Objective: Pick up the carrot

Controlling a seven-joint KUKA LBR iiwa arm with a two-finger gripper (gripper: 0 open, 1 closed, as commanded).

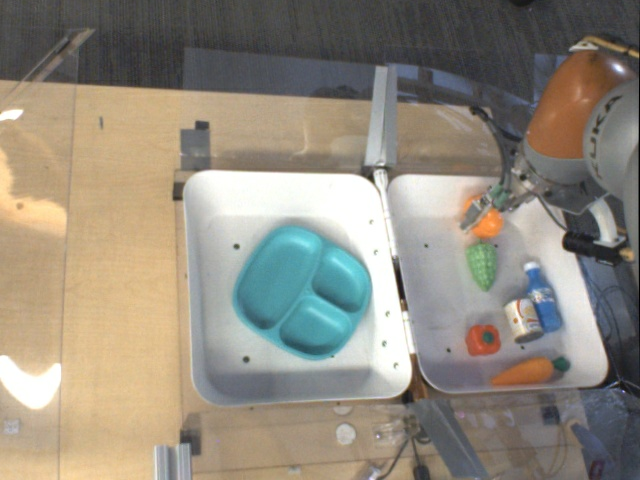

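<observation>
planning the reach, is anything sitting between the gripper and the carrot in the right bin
Yes. The gripper is at the bin's far side over an orange fruit, and the carrot lies at the near edge. Between them lie a green vegetable, a small can and a blue bottle.

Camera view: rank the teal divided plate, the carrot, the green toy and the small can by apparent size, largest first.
1. teal divided plate, by far
2. carrot
3. green toy and small can: too alike to rank.
</observation>
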